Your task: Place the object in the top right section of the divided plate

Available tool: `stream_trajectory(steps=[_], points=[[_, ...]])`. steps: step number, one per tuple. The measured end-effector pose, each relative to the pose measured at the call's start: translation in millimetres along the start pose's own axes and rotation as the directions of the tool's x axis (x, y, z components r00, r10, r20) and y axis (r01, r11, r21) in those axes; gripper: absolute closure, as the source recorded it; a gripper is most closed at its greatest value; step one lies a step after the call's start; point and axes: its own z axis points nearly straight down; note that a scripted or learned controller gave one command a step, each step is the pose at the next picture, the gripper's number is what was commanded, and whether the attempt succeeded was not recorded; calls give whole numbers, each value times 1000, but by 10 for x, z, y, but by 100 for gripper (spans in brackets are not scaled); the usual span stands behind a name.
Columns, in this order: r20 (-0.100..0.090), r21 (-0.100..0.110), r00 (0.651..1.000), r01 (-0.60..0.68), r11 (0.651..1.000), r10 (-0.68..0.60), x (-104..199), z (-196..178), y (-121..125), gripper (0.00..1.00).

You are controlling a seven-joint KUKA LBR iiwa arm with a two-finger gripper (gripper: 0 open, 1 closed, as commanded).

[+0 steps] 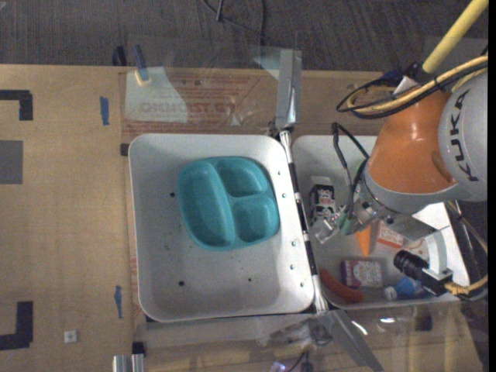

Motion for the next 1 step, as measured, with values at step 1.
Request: stream_trajectory(steps=[1], points=[[2, -1, 988, 153, 988, -153, 440, -1, 265, 100]])
